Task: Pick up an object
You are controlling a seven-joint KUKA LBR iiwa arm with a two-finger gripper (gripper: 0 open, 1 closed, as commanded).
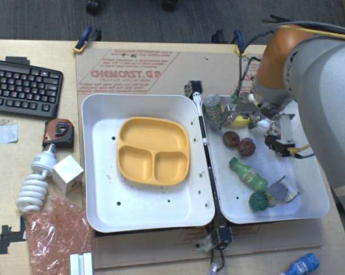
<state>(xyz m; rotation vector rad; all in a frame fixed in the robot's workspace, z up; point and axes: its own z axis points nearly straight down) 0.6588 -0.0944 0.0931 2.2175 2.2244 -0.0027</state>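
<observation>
The right bin [310, 208] holds several small objects. A silvery can [211, 106] lies at its far left corner, with a yellow item [239, 121] beside it. In front of those sit a brown ball [230, 138] and a dark red fruit [247, 147]. A green bottle [248, 175] lies mid-bin, with a green ball [257, 201] and a grey-blue block [282, 191] near the front. My gripper [251, 114] is low over the bin's far end, right by the yellow item, and the wrist hides it.
The left bin [98, 211] holds a yellow divided plate [153, 150]. Left of the bins lie a keyboard [23, 87], a tape measure [59, 133], a spiral bulb [36, 182] and a white cube [68, 172]. The big grey arm [324, 90] covers the right bin's far right side.
</observation>
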